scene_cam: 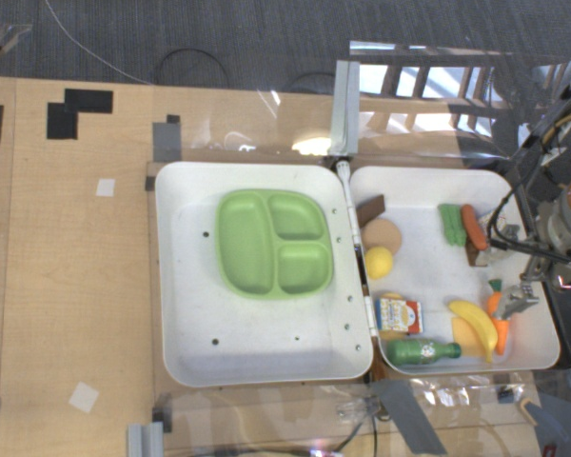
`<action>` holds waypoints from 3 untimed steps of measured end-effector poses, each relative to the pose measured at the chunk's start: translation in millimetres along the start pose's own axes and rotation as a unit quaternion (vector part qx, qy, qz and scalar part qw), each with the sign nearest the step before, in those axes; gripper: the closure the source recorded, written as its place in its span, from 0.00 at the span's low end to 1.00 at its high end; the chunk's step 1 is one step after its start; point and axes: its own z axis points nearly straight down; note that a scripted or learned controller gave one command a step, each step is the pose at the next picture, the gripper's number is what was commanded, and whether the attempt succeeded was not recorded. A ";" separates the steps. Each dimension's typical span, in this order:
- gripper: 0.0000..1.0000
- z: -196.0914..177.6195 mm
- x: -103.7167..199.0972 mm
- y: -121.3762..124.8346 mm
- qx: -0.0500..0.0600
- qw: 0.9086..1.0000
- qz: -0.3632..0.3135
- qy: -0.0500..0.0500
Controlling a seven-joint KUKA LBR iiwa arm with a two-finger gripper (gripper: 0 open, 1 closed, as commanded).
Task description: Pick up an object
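Yellow plastic banana point(468, 314) lies near the right bin's point(428, 246) front right corner, beside an orange carrot point(501, 329), under my gripper point(520, 298), whose state I cannot tell, so I might nudge the carrot or hit the wall.

I count two white bins: left bin point(181, 350), right bin point(428, 217). One green divided plate point(272, 243) in the left. In the right: one banana point(468, 314), one lemon point(378, 262), one tan egg-like ball point(382, 235), one green bottle point(423, 352), one small carton point(399, 314), one brown block point(370, 207), one green pod-like piece point(451, 224). Other bits I can't identify.
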 end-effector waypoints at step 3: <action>0.00 106.0 2.9 -13.5 0.002 0.986 -0.168 -0.004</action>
